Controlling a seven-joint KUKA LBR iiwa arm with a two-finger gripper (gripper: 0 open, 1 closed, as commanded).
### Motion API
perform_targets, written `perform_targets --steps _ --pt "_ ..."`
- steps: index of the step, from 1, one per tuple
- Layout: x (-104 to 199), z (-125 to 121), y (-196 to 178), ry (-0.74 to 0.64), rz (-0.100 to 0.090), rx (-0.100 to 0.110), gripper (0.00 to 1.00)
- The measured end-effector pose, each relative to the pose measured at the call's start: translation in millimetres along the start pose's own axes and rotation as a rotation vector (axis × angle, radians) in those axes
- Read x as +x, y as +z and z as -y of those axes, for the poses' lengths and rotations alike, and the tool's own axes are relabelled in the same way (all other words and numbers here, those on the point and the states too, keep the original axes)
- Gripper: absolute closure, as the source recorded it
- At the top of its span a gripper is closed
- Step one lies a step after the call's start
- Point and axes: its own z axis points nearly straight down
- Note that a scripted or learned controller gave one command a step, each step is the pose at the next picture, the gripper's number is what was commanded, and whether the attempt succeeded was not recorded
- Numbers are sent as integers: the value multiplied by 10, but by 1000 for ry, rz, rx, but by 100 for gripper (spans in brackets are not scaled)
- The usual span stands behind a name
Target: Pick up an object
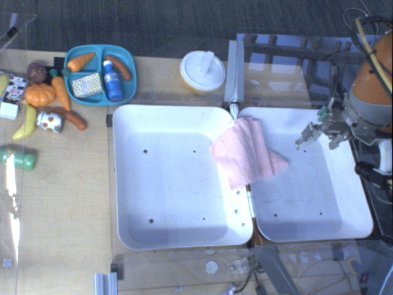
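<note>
A pink cloth (247,152) lies crumpled over the ridge where the two white bins meet. Part of it rests in the left bin (166,189) and part in the right bin (313,211). My gripper (319,140) hangs over the upper right part of the right bin, a short way right of the cloth and apart from it. Its fingers stand open with nothing between them. The orange-banded wrist (371,82) rises behind it at the right edge.
A white lidded cup (202,70) stands behind the bins. At the back left, a blue divided plate (100,74) holds toy food. More toy food (43,106) is scattered at the bench's left edge, with a green item (18,159) below it.
</note>
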Motion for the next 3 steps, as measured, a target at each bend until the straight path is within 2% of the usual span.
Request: perform_targets --steps 1,2,3 --pt "338 -122 1165 22 0 -4 0" --pt "590 -123 1214 -235 4 -13 0" --pt "547 -128 1214 -391 4 -14 0"
